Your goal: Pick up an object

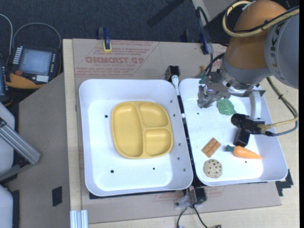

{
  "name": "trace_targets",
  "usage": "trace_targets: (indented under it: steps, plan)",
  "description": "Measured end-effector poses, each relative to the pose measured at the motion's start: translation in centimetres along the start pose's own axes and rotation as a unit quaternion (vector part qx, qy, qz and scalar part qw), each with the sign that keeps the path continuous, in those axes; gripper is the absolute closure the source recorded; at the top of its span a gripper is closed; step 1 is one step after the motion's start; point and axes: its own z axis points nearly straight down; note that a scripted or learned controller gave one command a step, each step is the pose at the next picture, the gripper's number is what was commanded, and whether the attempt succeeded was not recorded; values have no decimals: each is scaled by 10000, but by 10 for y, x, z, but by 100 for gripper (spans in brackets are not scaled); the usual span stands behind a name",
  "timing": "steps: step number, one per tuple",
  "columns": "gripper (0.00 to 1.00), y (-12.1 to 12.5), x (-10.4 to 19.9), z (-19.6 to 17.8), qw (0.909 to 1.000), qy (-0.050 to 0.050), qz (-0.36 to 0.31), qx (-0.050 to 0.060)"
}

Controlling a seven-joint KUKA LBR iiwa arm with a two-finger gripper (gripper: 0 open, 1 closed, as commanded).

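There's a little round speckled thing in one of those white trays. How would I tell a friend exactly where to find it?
Start at the right white bin, the one the arm reaches over, and go to its near edge. The cookie lies there, just below a small brown wafer and left of the toy carrot. It is the only round, tan piece with dark spots.
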Motion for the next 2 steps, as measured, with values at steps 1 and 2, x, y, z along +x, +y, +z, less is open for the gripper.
trace_targets:
  steps: [1, 2]
  plan:
    - [100, -8, 50, 13, 10000, -2, 1, 7]
    - [100, -29, 102, 10, 10000, -2, -3, 7]
